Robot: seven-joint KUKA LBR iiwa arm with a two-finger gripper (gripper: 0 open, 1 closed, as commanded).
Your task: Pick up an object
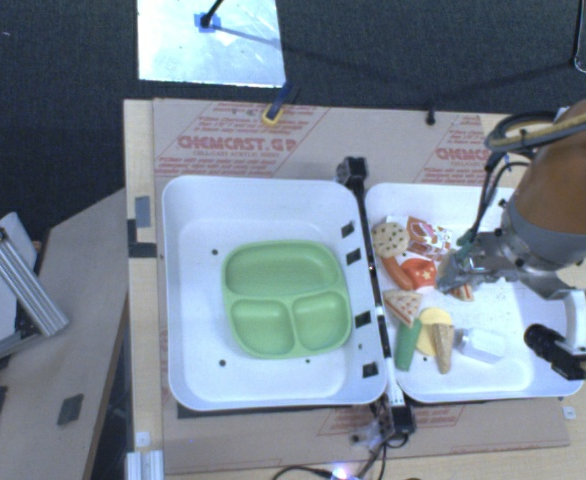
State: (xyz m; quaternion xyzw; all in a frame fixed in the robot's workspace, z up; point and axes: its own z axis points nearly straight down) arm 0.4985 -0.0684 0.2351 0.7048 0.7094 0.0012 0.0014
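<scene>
The toy food lies in a loose cluster at the left side of the right bin [548,383]: a cookie [388,237], a red-and-white packet [426,236], a red tomato-like piece [419,271], a sandwich wedge [404,305], a green cylinder [407,344], an ice-cream cone [439,336] and a pale, whitish block [483,344]. Most of them touch or overlap their neighbours.

No piece looks lifted; each seems to rest on the bin floor. The gripper [463,273] is down at the right edge of the cluster, just beside the tomato-like piece, with a small brownish item under or against it. Whether anything sits between its tips cannot be told from this slanted view, and its state is not readable either. By my judgement the pick is at the reaching or closing stage, with the lift still to come.

The arm enters from the right, its orange band [563,183] above the grey wrist, bent downward and leftward over the right bin. The left bin [188,218] holds a green divided tray [283,298], well apart from the gripper. Both bins stand on a board-covered surface [243,138].
</scene>
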